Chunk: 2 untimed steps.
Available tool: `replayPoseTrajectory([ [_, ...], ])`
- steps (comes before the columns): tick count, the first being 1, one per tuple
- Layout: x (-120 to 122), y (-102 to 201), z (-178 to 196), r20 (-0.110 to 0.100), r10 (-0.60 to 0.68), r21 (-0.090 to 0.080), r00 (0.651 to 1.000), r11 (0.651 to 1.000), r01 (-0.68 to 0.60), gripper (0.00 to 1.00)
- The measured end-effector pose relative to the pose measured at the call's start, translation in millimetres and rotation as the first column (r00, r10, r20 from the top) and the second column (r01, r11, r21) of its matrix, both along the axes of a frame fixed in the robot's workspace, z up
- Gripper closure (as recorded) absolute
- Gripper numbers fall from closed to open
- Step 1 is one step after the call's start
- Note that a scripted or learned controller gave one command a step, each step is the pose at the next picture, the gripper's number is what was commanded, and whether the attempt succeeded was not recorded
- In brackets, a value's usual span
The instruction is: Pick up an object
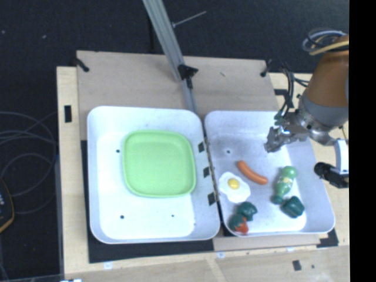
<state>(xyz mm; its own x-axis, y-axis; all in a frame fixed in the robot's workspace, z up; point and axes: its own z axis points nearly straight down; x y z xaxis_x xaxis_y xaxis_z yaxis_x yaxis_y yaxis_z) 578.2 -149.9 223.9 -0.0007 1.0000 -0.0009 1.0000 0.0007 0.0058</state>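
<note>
The right bin (235,128) holds an orange sausage (252,172), a fried egg (234,187), a green vegetable with a pale top (284,183), a dark green piece (292,206) and a green-and-red piece (241,214). My gripper (275,140) hangs over the bin's upper right part, above and to the right of the sausage, with nothing seen between its fingers. The arm's orange band (329,81) sits above it at the right edge.
The left bin (106,216) bears a light green square plate (159,163). A grey pole (167,34) slants down to the divider between the bins. Cables lie on the dark floor at far left.
</note>
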Motion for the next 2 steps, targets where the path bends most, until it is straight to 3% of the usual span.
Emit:
replayPoseTrajectory([
  [1, 4.9, 2.1, 43.5, -0.001, 0.000, 0.000, 1.000, 1.000, 0.000, 1.00],
  [2, 6.8, 55.6, 44.1, -0.004, 0.003, 0.002, 1.000, 1.000, -0.003, 1.00],
])
